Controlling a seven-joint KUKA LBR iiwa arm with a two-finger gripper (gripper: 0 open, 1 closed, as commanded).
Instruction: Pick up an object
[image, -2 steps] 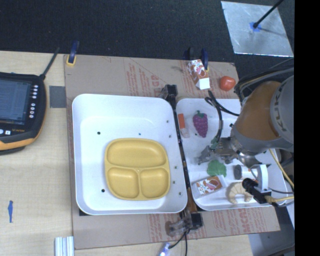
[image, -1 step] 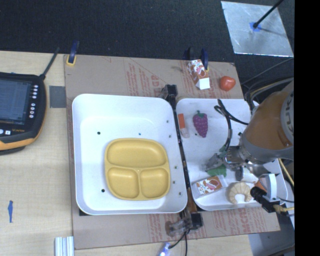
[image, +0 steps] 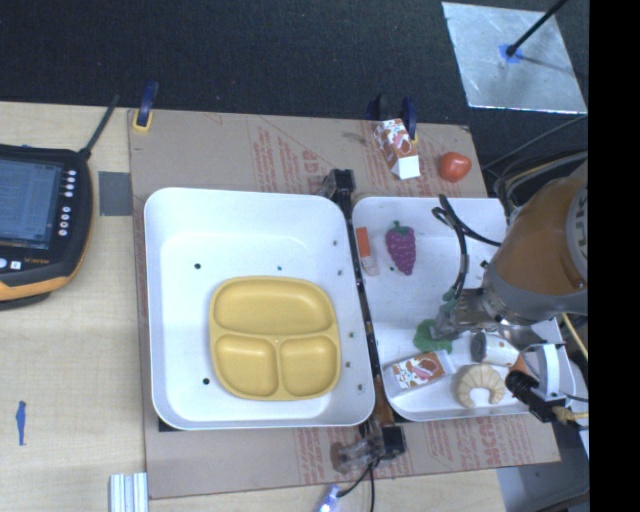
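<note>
Green, small and apparently soft-plastic, the toy (image: 432, 335) lies in the right bin (image: 425, 212), just above the snack packet (image: 417, 371) and touching the gripper (image: 458, 322), whose state I cannot tell; judged light and slippery, best pinched across its middle.

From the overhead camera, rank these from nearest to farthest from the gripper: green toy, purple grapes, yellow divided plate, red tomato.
Measured from the gripper in the right bin:
1. Green toy, right beside it.
2. Purple grapes, toward the bin's back.
3. Yellow divided plate, in the left bin.
4. Red tomato, on the cardboard behind the bins.
</note>
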